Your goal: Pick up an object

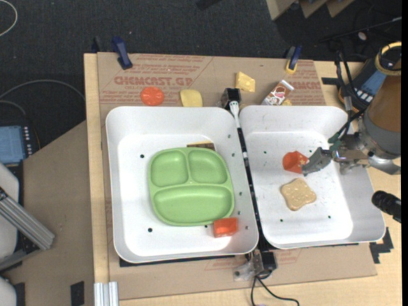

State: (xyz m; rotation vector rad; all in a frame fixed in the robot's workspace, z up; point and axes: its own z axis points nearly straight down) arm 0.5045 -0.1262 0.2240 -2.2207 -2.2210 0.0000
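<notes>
A red object (293, 161) lies in the right bin (338, 225), just left of my gripper (315, 163), whose dark fingertips touch or nearly touch it. A tan slice of toast (298, 194) rests in the same bin, a little below the gripper. In the left bin (124, 190) a green divided plate (190, 186) sits in the middle, with an orange block (225, 226) at its lower right edge and a brown piece (201, 146) at its top edge. The arm comes in from the right.
On the cardboard behind the bins lie an orange disc (152, 95), two yellow pieces (190, 98) (245, 81), a black and white item (231, 98) and a red-white packet (277, 94). Blue clamps (121, 53) (292, 58) hold the board's back edge. Cables hang at the front.
</notes>
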